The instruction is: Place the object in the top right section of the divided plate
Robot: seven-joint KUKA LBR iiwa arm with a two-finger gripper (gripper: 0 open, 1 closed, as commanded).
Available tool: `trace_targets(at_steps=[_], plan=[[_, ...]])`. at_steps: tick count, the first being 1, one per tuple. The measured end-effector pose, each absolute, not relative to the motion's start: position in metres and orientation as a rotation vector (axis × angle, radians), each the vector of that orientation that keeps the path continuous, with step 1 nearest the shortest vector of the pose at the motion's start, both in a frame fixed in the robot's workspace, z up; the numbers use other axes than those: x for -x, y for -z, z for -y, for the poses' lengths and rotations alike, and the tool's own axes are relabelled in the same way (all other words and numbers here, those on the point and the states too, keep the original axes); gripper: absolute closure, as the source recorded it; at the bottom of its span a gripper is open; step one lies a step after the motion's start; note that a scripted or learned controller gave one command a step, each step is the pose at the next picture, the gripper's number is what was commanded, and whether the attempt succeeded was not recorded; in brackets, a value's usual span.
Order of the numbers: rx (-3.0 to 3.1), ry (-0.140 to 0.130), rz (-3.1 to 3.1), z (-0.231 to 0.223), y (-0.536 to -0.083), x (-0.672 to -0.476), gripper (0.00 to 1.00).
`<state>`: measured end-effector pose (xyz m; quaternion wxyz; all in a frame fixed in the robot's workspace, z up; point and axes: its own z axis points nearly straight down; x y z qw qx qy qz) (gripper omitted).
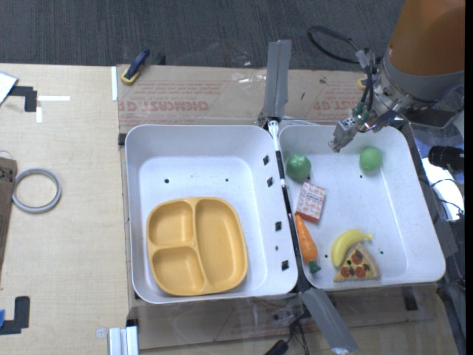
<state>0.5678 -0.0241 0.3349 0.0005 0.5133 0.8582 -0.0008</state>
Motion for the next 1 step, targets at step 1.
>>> trace_targets(at_steps=[1], plan=[[-1.043,0.003,-2.966,-0.0398,-0.2717,-0.5461,1.00]])
